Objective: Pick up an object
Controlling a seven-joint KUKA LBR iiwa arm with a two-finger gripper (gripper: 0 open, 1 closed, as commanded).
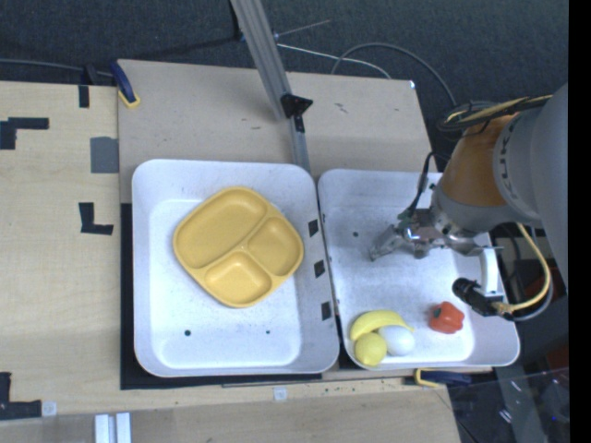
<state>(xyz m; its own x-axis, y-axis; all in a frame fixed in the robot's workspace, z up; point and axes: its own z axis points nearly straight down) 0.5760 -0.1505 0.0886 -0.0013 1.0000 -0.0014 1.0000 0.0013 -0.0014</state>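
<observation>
You see a glossy yellow plastic tray (238,245) in a matt white bin (152,247), a pale wooden bench (55,247), and a bare-metal pincer (380,247).

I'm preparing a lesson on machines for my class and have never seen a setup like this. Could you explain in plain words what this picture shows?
This is one photo from a camera fixed above a bench, looking down at a slant. Two shallow white bins sit side by side. The left bin holds a yellow divided plate. The right bin holds a banana, a yellow round fruit, a white egg-like object and a small red item, all near its front edge. The grey and orange shape on the right is a robot arm. Its gripper hangs over the right bin, apart from those items, with nothing between its fingers.
</observation>
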